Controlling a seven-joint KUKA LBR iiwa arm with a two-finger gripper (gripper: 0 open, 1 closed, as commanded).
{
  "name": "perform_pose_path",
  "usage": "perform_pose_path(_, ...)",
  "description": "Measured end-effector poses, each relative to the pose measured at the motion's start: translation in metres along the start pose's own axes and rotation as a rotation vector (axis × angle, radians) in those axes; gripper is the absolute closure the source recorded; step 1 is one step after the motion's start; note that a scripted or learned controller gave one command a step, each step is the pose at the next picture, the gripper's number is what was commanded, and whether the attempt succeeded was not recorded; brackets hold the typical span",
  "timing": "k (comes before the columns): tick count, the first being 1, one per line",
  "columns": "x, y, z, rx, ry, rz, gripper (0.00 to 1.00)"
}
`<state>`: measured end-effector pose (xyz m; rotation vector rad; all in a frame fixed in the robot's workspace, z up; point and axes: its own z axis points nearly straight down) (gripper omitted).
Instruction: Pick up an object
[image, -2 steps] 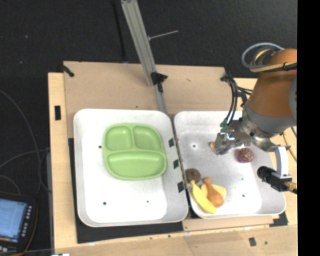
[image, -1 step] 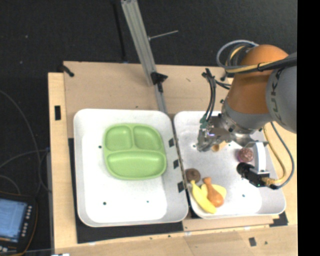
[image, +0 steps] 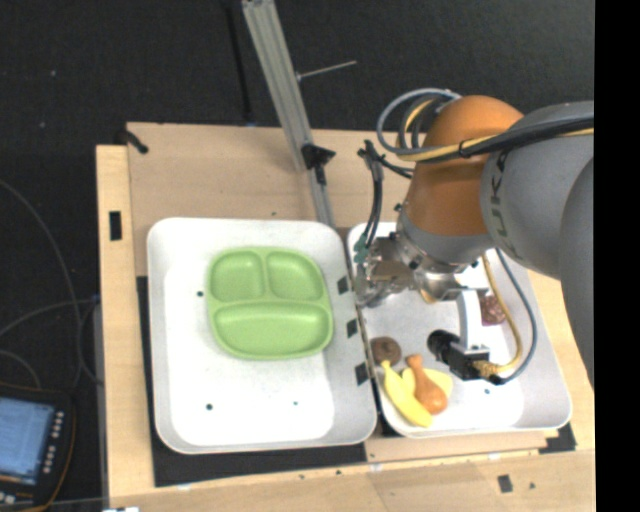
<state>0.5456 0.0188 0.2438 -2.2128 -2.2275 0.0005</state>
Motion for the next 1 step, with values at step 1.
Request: perform_pose_path(1,0.0595,0.0129,-0.0047,-0.003,0.001,-0.002,1.0)
